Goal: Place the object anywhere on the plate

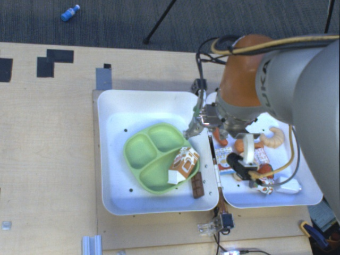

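Note:
A green divided plate (146,150) lies in the left bin (111,142). A small orange, white and brown packet (184,163) rests on the plate's right side, partly over its rim. My gripper (198,122) hangs over the wall between the two bins, just above and right of the plate's upper right edge and apart from the packet. The grey arm with its orange band (241,84) hides most of the gripper. I see nothing held under it.
A brown bar (197,185) lies in the left bin against the plate's lower right rim. The right bin (308,195) holds several small things, among them a tan curved piece (275,137), a red piece (220,138) and a printed white card (260,155).

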You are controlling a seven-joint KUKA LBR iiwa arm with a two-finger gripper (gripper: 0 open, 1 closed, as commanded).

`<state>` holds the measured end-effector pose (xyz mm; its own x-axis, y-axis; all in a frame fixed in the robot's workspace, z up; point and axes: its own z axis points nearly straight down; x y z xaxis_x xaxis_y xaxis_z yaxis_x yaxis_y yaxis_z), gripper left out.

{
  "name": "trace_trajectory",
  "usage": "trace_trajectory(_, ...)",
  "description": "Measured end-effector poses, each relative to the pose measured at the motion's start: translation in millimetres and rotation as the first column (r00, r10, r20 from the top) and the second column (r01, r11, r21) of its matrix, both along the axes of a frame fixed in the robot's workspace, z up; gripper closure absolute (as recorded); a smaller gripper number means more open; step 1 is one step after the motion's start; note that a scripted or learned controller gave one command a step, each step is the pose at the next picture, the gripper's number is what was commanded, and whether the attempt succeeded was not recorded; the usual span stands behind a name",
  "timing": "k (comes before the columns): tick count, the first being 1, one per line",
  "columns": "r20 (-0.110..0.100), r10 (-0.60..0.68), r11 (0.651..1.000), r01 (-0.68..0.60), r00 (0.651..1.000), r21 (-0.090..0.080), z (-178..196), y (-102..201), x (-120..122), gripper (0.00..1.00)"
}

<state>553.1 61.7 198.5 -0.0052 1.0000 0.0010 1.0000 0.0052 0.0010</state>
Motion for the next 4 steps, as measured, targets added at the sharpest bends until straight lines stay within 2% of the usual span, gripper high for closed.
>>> trace_trajectory(4, 0.0, 0.0, 1.0, 0.0, 1.0, 0.0, 0.0, 0.0, 0.0, 0.0)
